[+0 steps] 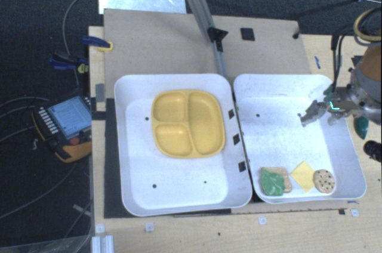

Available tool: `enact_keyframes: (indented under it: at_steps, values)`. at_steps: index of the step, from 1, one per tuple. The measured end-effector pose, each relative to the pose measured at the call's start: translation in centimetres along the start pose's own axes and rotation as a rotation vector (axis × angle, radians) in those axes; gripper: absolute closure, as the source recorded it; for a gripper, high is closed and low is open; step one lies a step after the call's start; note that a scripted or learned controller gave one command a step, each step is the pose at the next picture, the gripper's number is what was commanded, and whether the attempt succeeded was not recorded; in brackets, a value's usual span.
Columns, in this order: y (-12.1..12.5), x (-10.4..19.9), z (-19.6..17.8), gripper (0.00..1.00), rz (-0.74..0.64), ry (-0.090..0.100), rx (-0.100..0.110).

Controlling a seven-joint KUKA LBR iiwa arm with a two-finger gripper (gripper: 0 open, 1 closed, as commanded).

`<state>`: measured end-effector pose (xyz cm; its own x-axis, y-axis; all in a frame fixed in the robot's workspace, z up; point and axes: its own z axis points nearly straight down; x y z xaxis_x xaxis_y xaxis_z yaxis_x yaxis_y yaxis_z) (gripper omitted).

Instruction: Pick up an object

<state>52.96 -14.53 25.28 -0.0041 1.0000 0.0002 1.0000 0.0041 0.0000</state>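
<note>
Three toy foods lie along the near edge of the right bin (pixel 280 96): a green-topped toast piece (pixel 274 181), a yellow cheese slice (pixel 303 176) and a round speckled cookie (pixel 324 181). A yellow divided plate (pixel 188 123) rests in the left bin (pixel 137 186). My gripper (pixel 319 114) hangs over the right side of the right bin, well behind the foods. It is open, with nothing between its fingers.
A grey pole (pixel 200 4) slants over the brown board behind the bins. Cables, a blue-screened device (pixel 64 120) and clamps lie on the dark floor to the left. Black clips sit on the seam between the bins.
</note>
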Motion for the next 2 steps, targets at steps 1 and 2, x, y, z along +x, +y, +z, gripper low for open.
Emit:
enact_keyframes:
  at_steps: [1, 2]
  values:
    - [0.0, 0.0, 0.0, 0.0, 0.0, 0.0, -0.001]
    - [0.6, -0.7, 5.7, 0.0, 0.003, 0.0, 0.001]
